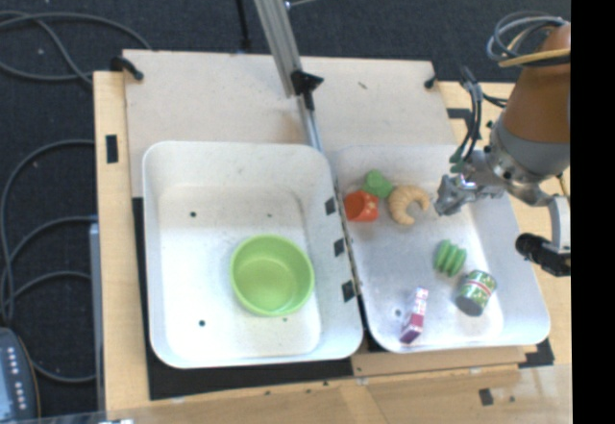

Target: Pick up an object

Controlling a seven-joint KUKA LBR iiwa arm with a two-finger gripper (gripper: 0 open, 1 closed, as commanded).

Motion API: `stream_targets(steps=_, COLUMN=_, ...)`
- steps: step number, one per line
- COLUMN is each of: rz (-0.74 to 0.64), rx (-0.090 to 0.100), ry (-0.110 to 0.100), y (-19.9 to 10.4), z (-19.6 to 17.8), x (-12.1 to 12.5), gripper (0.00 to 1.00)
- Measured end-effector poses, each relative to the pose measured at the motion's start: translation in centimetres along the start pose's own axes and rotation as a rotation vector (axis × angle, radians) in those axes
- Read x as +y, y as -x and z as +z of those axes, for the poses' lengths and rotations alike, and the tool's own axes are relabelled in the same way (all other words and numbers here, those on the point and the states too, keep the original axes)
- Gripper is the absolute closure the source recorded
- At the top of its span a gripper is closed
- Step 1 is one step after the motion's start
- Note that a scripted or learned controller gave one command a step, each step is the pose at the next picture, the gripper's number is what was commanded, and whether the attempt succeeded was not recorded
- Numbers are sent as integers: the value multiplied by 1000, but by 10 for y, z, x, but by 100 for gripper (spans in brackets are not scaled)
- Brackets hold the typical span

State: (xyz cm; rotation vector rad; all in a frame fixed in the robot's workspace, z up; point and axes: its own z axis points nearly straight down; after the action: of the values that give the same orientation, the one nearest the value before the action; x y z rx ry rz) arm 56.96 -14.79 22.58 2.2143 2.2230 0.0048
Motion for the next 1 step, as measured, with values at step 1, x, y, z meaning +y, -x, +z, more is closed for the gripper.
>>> stream_targets(steps=1, rz=-3, rx=2, ry=-4, y=-46, z=3, x=3, gripper=100)
